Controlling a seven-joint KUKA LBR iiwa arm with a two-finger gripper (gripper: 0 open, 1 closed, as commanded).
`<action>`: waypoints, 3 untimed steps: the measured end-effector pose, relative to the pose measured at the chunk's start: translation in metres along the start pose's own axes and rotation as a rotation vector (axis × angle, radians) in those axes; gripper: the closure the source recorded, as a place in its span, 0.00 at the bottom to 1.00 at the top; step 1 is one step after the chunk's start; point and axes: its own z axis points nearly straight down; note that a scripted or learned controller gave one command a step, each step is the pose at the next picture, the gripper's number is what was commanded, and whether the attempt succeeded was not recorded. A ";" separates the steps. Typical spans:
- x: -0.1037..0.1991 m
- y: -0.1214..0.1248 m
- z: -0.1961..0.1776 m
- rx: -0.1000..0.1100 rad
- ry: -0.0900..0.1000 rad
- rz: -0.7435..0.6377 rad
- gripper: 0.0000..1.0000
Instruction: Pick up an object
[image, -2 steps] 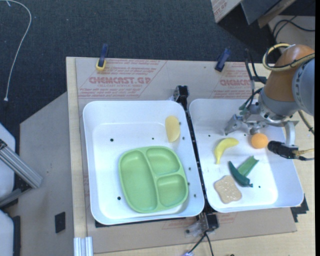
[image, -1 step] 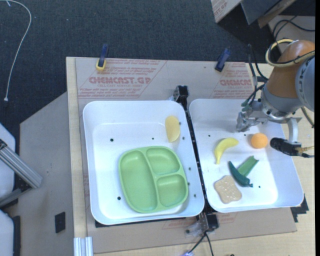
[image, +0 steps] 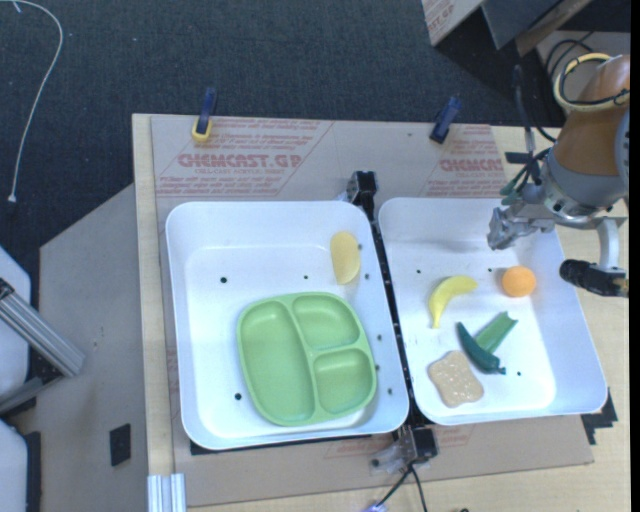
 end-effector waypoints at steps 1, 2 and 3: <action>0.008 0.000 -0.061 -0.003 0.000 -0.002 1.00; 0.007 0.002 -0.106 -0.002 0.000 -0.002 1.00; 0.058 -0.007 -0.097 0.010 0.005 -0.005 1.00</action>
